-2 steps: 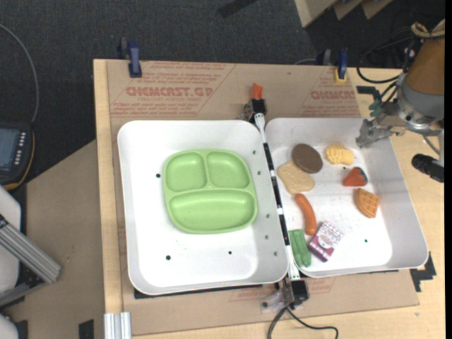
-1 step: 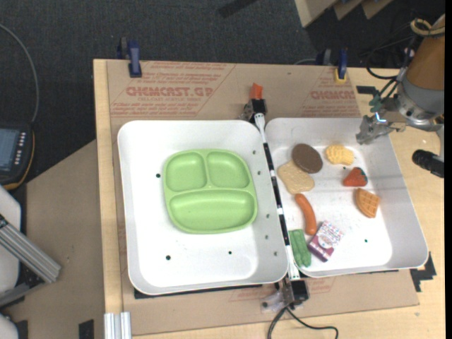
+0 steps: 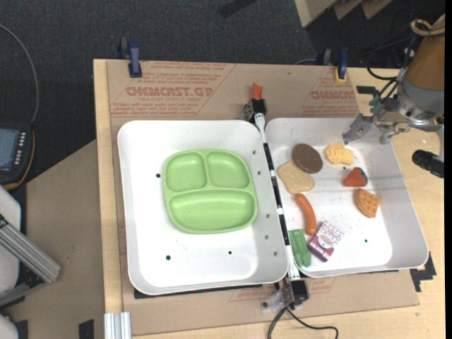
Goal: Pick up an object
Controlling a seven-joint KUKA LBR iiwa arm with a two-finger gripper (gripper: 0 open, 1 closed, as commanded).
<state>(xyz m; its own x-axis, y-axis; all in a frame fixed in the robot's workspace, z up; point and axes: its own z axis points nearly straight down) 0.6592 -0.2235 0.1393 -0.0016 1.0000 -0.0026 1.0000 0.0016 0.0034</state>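
Nothing picked up so far; our hand point(image 3: 367, 127) hangs at the far right corner of the right bin point(image 3: 395, 256).

We see its fingers spread apart with nothing between them, so the grasp itself is all left to do; the candidates all lie inside the right bin: the yellow piece point(image 3: 340, 154) nearest the hand, the brown disc point(image 3: 307, 157) just left of that piece, the red piece point(image 3: 355, 178) and the waffle point(image 3: 367, 203) toward the bin's near side; we judge the task barely begun.
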